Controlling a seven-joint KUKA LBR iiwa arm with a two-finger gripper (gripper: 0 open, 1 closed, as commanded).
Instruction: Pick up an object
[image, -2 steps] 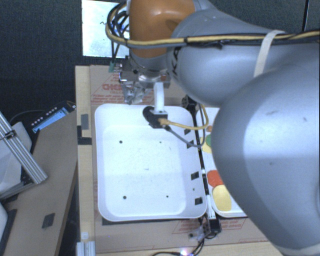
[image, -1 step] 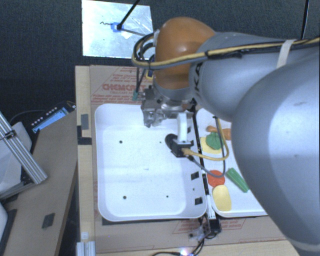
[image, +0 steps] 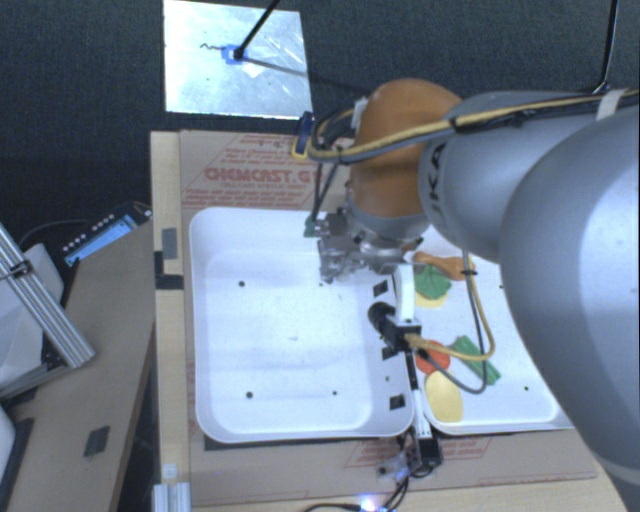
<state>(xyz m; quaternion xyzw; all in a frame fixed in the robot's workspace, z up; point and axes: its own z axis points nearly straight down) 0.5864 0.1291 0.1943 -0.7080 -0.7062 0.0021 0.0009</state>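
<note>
Claw (image: 333, 262) well left of toys (image: 447, 370)

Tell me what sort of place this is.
Probably a robotics lab's grasping test bench. A grey arm reaches over two white bins on a cardboard sheet, with small coloured objects in the right bin and loose cables about.

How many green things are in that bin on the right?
2: one green piece near the bin's far end, another green piece toward the middle. The arm may hide more.
</note>
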